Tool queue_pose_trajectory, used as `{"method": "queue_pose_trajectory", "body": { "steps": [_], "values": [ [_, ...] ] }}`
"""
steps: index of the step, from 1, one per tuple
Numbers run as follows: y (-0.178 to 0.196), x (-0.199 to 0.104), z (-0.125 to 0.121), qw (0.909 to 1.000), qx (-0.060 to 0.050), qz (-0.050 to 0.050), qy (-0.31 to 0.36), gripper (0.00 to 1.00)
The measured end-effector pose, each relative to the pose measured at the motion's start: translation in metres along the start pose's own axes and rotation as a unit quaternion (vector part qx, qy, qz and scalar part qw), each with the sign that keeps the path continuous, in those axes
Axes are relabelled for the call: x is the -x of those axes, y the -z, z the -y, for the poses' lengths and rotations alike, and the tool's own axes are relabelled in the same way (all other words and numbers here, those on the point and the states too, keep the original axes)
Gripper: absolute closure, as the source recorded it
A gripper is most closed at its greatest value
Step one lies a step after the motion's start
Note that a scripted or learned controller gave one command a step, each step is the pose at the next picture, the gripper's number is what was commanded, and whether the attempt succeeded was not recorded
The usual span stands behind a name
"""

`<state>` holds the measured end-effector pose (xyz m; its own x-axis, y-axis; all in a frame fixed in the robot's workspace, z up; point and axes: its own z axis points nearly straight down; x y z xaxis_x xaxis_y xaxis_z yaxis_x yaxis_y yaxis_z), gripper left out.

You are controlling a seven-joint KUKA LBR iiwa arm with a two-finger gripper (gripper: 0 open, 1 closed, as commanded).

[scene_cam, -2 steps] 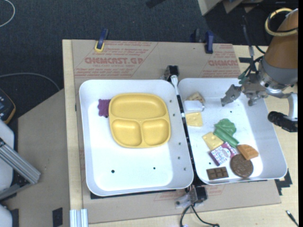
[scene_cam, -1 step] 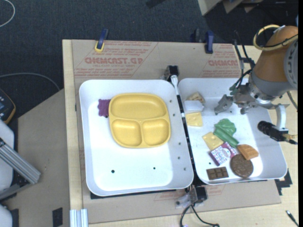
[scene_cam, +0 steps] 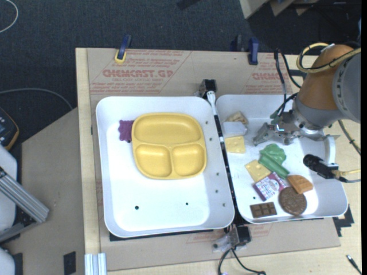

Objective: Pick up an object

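Objects for picking lie crowded in the right-hand shallow white bin [scene_cam: 338,202], well clear of its far rim. Nearest the gripper is a green plastic leafy piece [scene_cam: 273,158], lying flat just below the fingertips. Around it sit a pale yellow cheese-like square [scene_cam: 234,144], a second yellow wedge [scene_cam: 257,169], a small tan bread-like lump [scene_cam: 236,118] near the bin's upper left, a purple-and-white wrapped packet [scene_cam: 268,186], a round brown cookie-like disc [scene_cam: 293,201], an orange-brown crusty piece [scene_cam: 300,183] and a dark brown chocolate-bar slab [scene_cam: 263,210] by the near wall.

The grey two-finger gripper [scene_cam: 279,128] hangs over the upper middle of that bin, reaching in from the right under the orange band of the arm [scene_cam: 321,85]. Its metal fingers are spread somewhat apart and nothing sits between them — the green piece lies just beside the tips, but whether they touch it cannot be told from this angle.

The left-hand shallow white bin [scene_cam: 114,171] carries a yellow plastic divided plate [scene_cam: 170,144] with three compartments, set toward its upper half. A small purple object [scene_cam: 125,129] pokes out at the plate's left edge, touching it. Both bins rest side by side on a brown cardboard-covered bench [scene_cam: 172,67] — blue and yellow clamps [scene_cam: 121,50] grip its far edge.
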<state>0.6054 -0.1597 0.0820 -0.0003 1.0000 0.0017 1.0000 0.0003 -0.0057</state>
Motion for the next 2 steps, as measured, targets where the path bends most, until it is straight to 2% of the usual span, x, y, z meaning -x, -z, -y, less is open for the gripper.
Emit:
{"method": "queue_pose_trajectory", "body": {
  "steps": [1,2],
  "values": [
    [0.014,0.001,-0.001,1.0,0.003,0.001,0.0,1.0],
    [0.057,0.0,-0.001,1.0,0.006,0.002,0.0,1.0]
  ]
}}
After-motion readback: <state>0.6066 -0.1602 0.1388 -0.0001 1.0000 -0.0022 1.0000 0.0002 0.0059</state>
